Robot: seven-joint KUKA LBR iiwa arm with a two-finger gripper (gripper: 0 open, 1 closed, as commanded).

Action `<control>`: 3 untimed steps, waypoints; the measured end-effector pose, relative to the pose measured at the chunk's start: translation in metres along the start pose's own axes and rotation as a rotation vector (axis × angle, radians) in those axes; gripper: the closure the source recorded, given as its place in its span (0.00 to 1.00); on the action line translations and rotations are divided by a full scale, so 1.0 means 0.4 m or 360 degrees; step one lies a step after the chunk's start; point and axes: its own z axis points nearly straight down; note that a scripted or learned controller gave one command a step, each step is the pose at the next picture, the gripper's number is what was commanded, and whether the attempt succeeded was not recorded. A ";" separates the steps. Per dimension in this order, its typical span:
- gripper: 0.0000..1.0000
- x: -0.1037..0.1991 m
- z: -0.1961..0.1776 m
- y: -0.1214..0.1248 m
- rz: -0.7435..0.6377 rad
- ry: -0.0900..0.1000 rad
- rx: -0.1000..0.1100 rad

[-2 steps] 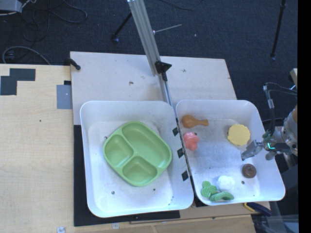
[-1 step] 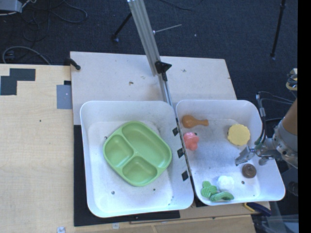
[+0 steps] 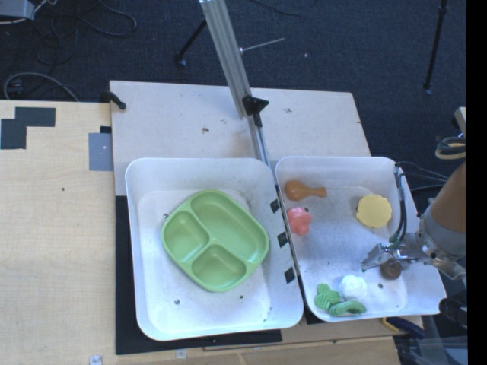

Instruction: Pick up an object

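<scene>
The right bin [image 3: 342, 166] holds several small objects. An orange drumstick-shaped toy [image 3: 304, 192] lies at its back left, with a pink toy [image 3: 299, 221] just in front of it. A yellow round piece [image 3: 374, 211] sits at the back right. A white ball [image 3: 353, 285] and a green ridged toy [image 3: 337, 301] lie near the front edge. My gripper [image 3: 386, 257] hangs low over the right side of this bin, reaching in from the right. A small brown object [image 3: 391, 270] sits directly under or against its tip; I cannot tell if they touch.
The left bin [image 3: 144, 204] holds a green divided plate [image 3: 215, 239]. A slanted metal pole [image 3: 232, 59] rises behind the bins, ending at the divider between them. A dark cable [image 3: 400, 204] runs along the right bin's right wall.
</scene>
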 end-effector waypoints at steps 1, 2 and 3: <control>0.00 0.001 0.048 0.002 -0.0001 0.0000 -0.0004; 1.00 0.000 0.023 0.001 0.0004 0.0003 -0.0002; 1.00 -0.009 -0.083 0.000 -0.0002 -0.0001 -0.0006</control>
